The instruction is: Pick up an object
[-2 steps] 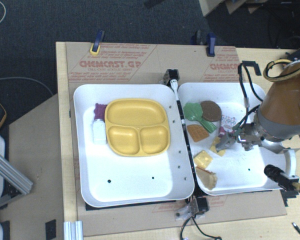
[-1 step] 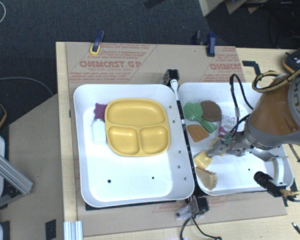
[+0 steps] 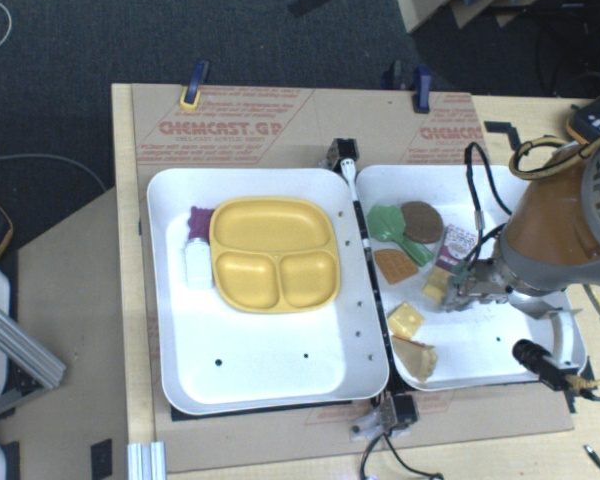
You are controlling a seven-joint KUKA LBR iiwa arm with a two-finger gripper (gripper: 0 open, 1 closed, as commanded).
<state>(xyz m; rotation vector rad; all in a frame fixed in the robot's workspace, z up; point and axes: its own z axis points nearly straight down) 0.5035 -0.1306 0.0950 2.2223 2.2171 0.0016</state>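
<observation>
The right bin point(image 3: 480, 353) holds several small toy foods: a green piece point(image 3: 385, 221), a brown round piece point(image 3: 421, 222), an orange-brown slice point(image 3: 395, 265), a pink-and-white packet point(image 3: 457, 242), a pale yellow block point(image 3: 436, 286), a yellow wedge point(image 3: 405, 320) and a tan piece point(image 3: 417, 357). My gripper point(image 3: 459, 296) is low in this bin, just right of the pale yellow block and below the packet. The arm's wrist hides much of the gripper's tip. Nothing is visibly lifted.
The left bin point(image 3: 270, 363) bears a yellow divided plate point(image 3: 275, 251), with a purple object point(image 3: 200, 221) and a white object point(image 3: 197, 264) at its left. A black divider point(image 3: 361, 248) separates the bins. Cables point(image 3: 480, 183) arch over the right bin's far side.
</observation>
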